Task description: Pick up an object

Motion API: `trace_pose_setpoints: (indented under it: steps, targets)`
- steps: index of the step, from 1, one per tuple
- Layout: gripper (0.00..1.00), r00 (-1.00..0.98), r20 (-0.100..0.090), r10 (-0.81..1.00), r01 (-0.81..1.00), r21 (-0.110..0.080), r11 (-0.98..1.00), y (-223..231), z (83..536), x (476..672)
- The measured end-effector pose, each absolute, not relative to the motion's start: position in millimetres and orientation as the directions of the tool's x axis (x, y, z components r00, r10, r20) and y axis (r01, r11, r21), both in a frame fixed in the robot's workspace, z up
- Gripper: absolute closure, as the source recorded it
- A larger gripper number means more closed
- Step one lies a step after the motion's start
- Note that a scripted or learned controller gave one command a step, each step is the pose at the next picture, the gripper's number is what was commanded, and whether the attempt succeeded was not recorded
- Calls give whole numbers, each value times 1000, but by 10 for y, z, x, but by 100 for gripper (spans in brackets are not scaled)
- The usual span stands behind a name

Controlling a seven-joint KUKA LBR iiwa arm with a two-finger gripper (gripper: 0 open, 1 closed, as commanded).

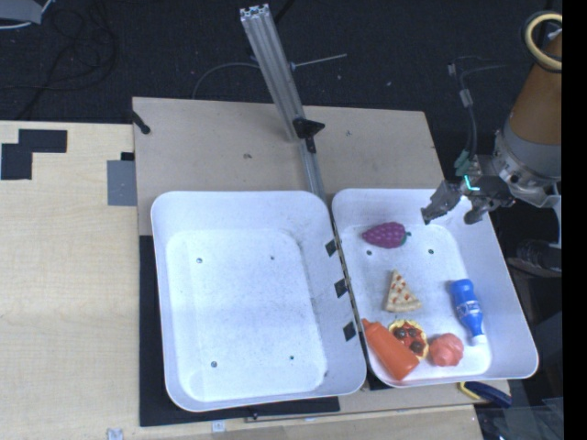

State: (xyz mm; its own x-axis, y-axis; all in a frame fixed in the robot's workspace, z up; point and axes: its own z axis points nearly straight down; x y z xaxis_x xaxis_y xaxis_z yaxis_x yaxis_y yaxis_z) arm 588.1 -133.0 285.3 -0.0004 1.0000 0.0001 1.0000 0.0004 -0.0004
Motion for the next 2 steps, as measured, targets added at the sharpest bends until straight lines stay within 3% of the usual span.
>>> trace_pose_setpoints:
  steps: [1, 2]
  targets:
    - [0, 0, 0, 1000, 1000, 0, 0, -1331, 2853, 5880]
    - [0, -1, 1, 1000, 1000, -4, 1, -1282, 2417, 5855]
